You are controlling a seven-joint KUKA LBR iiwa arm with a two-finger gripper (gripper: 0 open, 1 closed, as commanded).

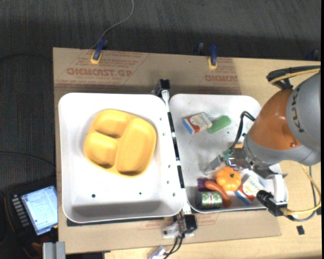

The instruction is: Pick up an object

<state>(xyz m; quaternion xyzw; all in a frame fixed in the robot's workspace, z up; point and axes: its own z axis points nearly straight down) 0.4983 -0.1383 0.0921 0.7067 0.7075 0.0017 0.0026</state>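
Arm (291,125) reaches into the right bin (215,102) from its right edge. Gripper (230,159) sits low over the bin's near half, just above an orange pumpkin-shaped object (228,179); whether it touches the object cannot be told. Near edge of the right bin: green can (210,199), purple item (206,186), small packet (249,189) (all clustered around the orange one). Toward the far edge: red-and-white box (197,123) beside a green block (220,124). Left bin (75,198) carries a yellow divided tray (120,141).
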